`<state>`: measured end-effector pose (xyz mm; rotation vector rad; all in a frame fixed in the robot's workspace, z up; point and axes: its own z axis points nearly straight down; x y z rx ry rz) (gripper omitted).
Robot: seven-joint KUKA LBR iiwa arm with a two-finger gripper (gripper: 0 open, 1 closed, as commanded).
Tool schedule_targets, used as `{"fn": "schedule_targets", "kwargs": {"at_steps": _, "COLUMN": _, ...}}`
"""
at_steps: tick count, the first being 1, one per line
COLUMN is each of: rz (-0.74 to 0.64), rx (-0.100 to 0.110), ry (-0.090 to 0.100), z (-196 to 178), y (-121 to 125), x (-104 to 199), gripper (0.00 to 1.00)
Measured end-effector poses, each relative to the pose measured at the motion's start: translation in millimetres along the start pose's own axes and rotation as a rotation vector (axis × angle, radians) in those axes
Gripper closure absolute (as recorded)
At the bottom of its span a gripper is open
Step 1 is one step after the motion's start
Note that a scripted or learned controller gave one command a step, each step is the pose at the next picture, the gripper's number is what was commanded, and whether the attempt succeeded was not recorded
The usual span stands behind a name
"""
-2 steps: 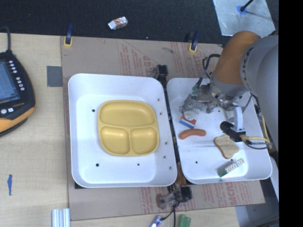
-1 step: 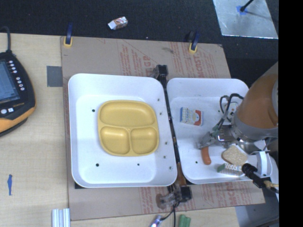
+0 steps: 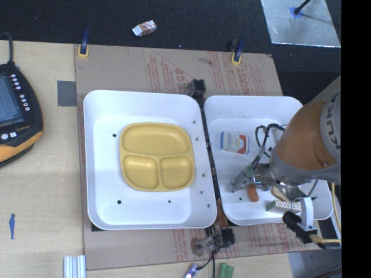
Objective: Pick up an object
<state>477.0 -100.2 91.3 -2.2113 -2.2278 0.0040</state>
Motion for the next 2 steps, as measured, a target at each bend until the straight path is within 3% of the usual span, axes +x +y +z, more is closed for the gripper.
{"fn": "schedule_targets", "kwargs": {"at_steps": 1, "rz": -0.005, "rx": 0.000, "ry": -0.001, "z": -10, "y": 1, "x": -1, "gripper": 1.00}}
{"fn": "schedule_targets", "kwargs": {"at_steps": 2, "rz": 0.003, "rx": -0.001, "ry": 0.001, "z": -101, "y": 61, "x": 68, "gripper": 1.00}}
